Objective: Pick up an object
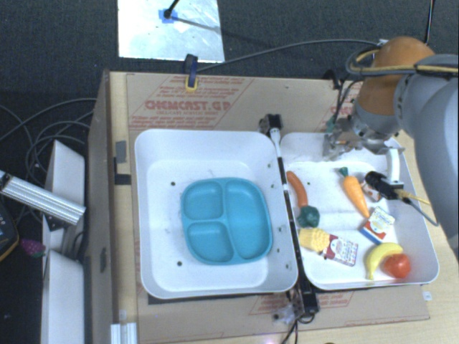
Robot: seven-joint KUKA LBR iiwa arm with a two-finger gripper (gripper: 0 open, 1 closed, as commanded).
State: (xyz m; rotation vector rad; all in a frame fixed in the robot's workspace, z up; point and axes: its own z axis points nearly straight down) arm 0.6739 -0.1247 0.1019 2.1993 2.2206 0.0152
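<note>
Gripper [336,147] hung at the far edge of the right bin [419,253]; finger spread couldn't be told, nothing seen held. Below it in that bin lay a carrot [354,194], a hot dog [297,189] along the left wall, a green lump [310,216], corn [310,238], a red-and-white packet [343,250], a banana [377,256], a tomato [396,265]. Left bin [161,264] held a blue divided plate [225,219].
</note>
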